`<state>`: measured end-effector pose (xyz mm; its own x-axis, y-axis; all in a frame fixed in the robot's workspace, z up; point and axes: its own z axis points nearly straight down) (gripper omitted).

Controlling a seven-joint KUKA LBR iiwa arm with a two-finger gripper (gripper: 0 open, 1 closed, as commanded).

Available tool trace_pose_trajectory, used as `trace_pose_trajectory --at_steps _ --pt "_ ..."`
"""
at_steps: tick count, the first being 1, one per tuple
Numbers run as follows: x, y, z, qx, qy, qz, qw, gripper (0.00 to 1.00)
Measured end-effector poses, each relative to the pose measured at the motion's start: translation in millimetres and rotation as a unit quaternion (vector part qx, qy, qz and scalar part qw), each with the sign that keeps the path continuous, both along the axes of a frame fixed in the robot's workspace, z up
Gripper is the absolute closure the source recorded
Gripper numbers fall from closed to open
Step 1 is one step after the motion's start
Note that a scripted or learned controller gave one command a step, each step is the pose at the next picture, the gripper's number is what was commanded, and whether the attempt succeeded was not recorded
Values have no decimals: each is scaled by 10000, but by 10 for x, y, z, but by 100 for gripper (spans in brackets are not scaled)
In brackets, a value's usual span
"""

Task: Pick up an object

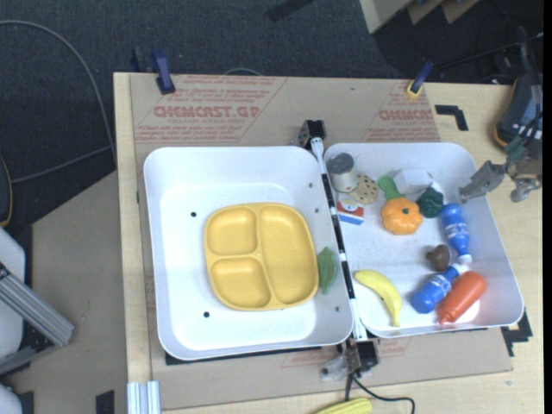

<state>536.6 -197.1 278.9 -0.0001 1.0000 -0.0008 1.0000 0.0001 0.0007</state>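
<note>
The right bin [492, 257] holds several toys. Among them are an orange pumpkin [402, 216], a yellow banana [382, 291], a blue bottle [454, 228], a smaller blue bottle [434, 290], a red-orange piece [461, 296] and a small brown lump [438, 255]. A grey can [341, 171], a speckled cookie [366, 188] and a dark green piece [429, 202] lie toward the bin's far side. My gripper [503, 184] hangs over the bin's right rim, open with nothing between its fingers. It is right of the blue bottle and apart from every toy.
The left bin [172, 231] holds a yellow divided plate [259, 255]. A green leaf-like piece [328, 270] lies against the wall between the bins. A red, white and blue card [349, 214] lies near the can. Clamps [161, 69] grip the bench's far edge.
</note>
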Motion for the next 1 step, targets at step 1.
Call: trace_pose_trajectory --at_steps 1 --pt "651 183 -1089 15 26 7 10000 0"
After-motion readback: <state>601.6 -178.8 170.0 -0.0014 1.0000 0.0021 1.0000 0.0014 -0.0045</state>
